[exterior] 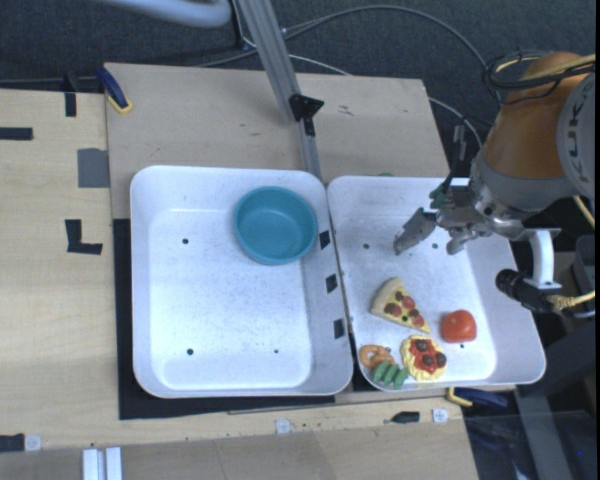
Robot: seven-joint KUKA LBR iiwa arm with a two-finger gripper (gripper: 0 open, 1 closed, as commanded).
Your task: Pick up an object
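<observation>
White plastic, two shallow bins side by side on the bench. Left bin [180, 338]: sits well away from the fingers, on their far side across the shared rims. Right bin [365, 208]: lies directly beneath the fingers.

Grey arm with orange band [535, 118]: reaches in over the right bin's upper corner.

Blue bowl [275, 225]: upright in the left bin's upper right part, well apart from the fingers.

Gripper [435, 236]: two dark fingers [413, 234] spread apart, released, nothing between them, above bare bin floor in the right bin's upper half.

Pizza slice [398, 305]: flat on the right bin's floor, near and below the fingers, not touching them.

Round yellow toy with red spots [423, 357]: further below, at the bin's lower rim.

Red tomato-like piece [459, 325]: below the fingers, toward the arm's side.

Pretzel [374, 354]: by the lower rim, beside the yellow toy.

Green piece [388, 373]: just under the pretzel, farthest from the fingers.
</observation>
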